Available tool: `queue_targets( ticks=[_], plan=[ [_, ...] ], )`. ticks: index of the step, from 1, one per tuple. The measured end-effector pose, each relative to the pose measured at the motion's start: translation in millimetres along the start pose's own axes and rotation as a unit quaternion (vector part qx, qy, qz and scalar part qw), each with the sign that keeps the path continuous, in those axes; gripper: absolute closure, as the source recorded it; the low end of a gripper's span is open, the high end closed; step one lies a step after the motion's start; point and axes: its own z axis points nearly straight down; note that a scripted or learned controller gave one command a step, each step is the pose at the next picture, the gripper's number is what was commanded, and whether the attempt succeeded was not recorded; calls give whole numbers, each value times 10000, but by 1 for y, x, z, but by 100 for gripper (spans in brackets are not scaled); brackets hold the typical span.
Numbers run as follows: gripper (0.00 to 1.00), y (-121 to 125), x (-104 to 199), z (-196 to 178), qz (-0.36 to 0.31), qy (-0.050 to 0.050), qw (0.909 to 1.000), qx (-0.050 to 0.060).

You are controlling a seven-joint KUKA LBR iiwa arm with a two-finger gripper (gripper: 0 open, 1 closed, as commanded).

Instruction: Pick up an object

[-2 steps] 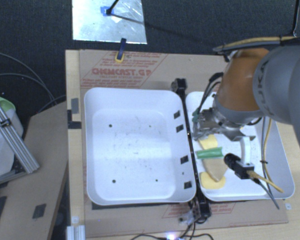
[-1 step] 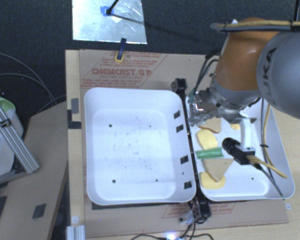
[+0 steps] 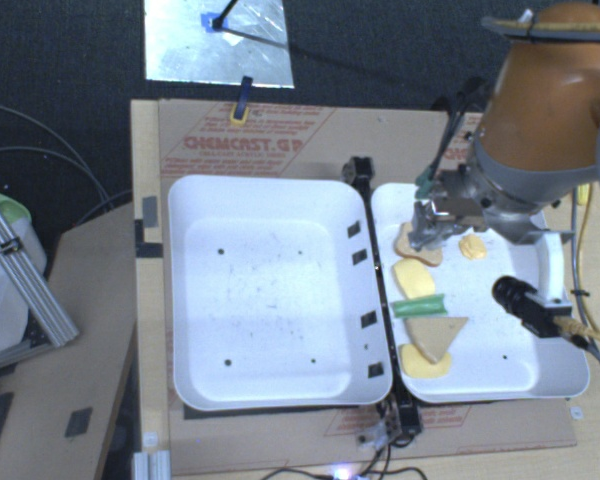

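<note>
White plastic forms the left bin (image 3: 270,293), a shallow tray with a speckled floor lying at about nine o'clock from the middle of the bench (image 3: 280,133), whose brown cardboard cover carries red lettering. At twelve o'clock from this bin, beyond the cardboard, a silvery sheet (image 3: 218,26) lies on the dark floor, with a small blue and yellow clip (image 3: 241,102) just below it. A black hinge strip (image 3: 376,278) runs between the two bins. The right bin (image 3: 510,363), at three o'clock from the first, holds the objects, all gathered along its left side: a tan biscuit-like piece (image 3: 420,250) at the top, a pale yellow piece (image 3: 414,277) just under it, a green strip (image 3: 419,306) touching that piece's lower edge, a tan wedge (image 3: 438,336) below the strip, and a yellow disc (image 3: 424,364) partly under the wedge at six o'clock. A small yellow lump (image 3: 472,247) sits apart, at three o'clock from the biscuit. The gripper (image 3: 427,226) hangs right over the biscuit-like piece, under the grey wrist and the orange band (image 3: 550,68); whether it is spread or closed cannot be made out, nor whether it touches the piece.
</note>
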Motion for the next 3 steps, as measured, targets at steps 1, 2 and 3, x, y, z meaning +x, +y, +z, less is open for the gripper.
queue_targets(
  ticks=[1,2,3],
  plan=[
    [100,-15,-38,-32,34,-11,10000,12],
    [100,-16,24,23,-22,-2,10000,53],
    [100,-15,-47,-38,48,-17,10000,2]
  ],
)
